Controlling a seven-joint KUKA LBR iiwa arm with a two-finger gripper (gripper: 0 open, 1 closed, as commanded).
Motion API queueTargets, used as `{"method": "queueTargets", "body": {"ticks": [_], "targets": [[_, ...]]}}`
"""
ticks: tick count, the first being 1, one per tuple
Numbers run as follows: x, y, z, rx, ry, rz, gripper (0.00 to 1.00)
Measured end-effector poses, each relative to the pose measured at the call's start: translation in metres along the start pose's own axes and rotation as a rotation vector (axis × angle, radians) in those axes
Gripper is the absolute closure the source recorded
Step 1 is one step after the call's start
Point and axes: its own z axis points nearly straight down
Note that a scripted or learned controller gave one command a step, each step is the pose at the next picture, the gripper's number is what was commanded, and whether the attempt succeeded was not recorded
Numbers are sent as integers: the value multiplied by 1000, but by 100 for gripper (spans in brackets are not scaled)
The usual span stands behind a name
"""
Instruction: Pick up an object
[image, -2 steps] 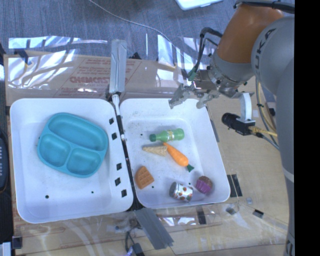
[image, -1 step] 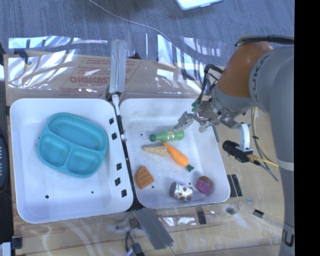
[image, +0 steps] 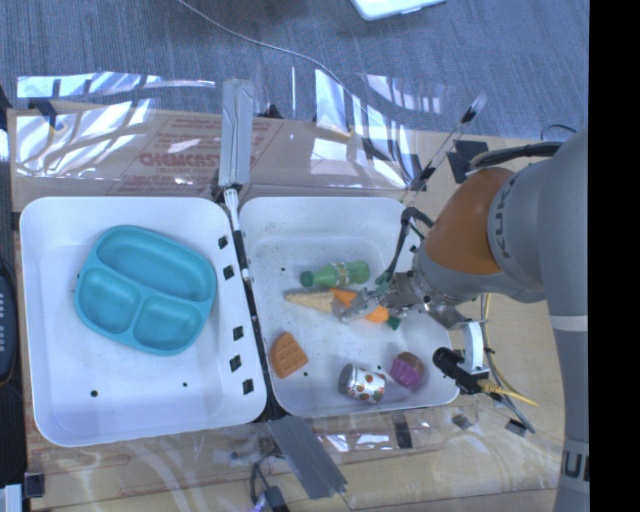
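Observation:
My gripper (image: 362, 304) is low in the right bin (image: 300, 225), its fingers down among the toys at the bin's middle. Right at the fingertips lie an orange carrot-like piece (image: 345, 297) and a small orange bit (image: 377, 316). A tan cone (image: 307, 299) lies just left of them, and a green bottle (image: 335, 274) lies a little above. Whether any piece sits between the fingers is unclear. Nearer the front lie an orange waffle-like piece (image: 288, 354), a patterned can (image: 362, 383) and a purple item (image: 406, 370).
A blue divided plate (image: 145, 288) rests in the left bin (image: 60, 400). The bins' shared wall (image: 243, 300) runs just left of the toys. The grey arm with its orange band (image: 470, 235) reaches in over the right bin's right rim.

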Motion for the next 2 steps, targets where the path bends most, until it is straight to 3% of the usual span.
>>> {"method": "queueTargets", "body": {"ticks": [1,2], "targets": [[0,1,-10,1,-1,-6,100],[51,46,-100,-3,2,-4,100]]}}
